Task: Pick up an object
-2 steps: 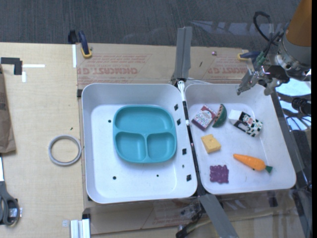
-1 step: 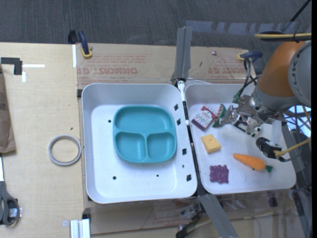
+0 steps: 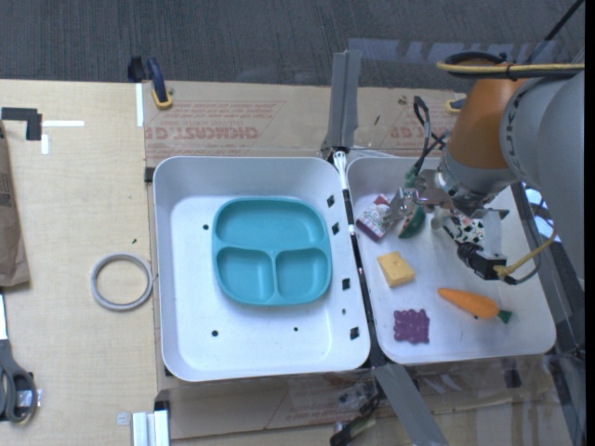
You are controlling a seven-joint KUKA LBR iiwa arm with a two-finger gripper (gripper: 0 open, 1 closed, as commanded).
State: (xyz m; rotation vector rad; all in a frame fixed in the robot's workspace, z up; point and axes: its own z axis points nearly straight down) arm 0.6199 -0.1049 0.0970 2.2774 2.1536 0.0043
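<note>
In the camera view we see two white bins side by side on the bench. The left bin (image 3: 177, 277) holds a teal plate (image 3: 272, 250) with three parts, sitting in its middle. The right bin (image 3: 539, 337) holds the things we could pick. A yellow block (image 3: 396, 269) lies near the bin's left wall, a purple bumpy piece (image 3: 411, 325) lies near its front edge, and an orange carrot (image 3: 474, 304) lies toward its front right corner. A small pink and white packet (image 3: 373, 221) sits near the back left corner. Our end effector (image 3: 407, 210) hangs low over the back part of this bin, just beside the packet, with something dark green (image 3: 416, 219) close under it. We cannot tell if the end effector is spread or pressed together, because wires and metal parts hide its tips, and we cannot tell if it is pinching anything. We think the step in hand is going down for a grab near the packet. To do it well, we should come straight down and slowly, put the thing right in the middle of the tips, and keep off the bin's wall. The packet looks flat and thin, so it may slip. We should squeeze firmly, lift a little, and check that the thing comes up with us. A grey ring (image 3: 122, 281) lies on the bench left of the bins, well apart from our work.
</note>
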